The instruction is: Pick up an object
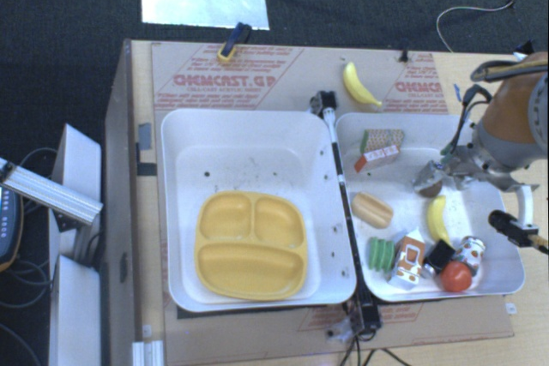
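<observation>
Gripper point(431, 182): low in your right bin point(513, 280); finger state, you cannot tell.
Banana point(438, 219): just beside it (untouched).
Risk: crowded toys point(410, 257) nearby; you may graze them or slip off.

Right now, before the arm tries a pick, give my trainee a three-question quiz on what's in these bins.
1. True or false: the yellow divided tray lies in the right bin.
2. Which lies on the bench outside both bins? A) red tomato B) banana C) hot dog
3. Fill in: the second banana lies in the ___ bin.

Key: 1 false, it lies in the left bin; 2 B; 3 right.
</observation>
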Robot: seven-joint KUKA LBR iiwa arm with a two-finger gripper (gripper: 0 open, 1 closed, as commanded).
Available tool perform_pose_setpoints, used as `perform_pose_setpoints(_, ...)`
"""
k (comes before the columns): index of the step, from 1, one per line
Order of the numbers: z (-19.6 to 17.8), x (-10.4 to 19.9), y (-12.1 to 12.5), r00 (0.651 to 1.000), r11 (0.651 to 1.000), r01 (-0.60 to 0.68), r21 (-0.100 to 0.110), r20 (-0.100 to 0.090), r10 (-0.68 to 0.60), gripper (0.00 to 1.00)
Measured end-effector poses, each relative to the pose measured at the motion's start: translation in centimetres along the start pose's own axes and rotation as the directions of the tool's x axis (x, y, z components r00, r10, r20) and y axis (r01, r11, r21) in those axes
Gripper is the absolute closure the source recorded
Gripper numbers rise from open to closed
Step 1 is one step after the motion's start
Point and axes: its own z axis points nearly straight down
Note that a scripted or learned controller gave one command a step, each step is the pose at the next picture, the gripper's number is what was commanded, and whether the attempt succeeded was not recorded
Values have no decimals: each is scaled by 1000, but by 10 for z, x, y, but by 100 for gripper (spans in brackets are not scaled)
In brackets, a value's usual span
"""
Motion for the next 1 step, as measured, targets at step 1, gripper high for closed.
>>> perform_pose_setpoints(1,2,-1,-50,1000,1000,-3,3,0,3,0)
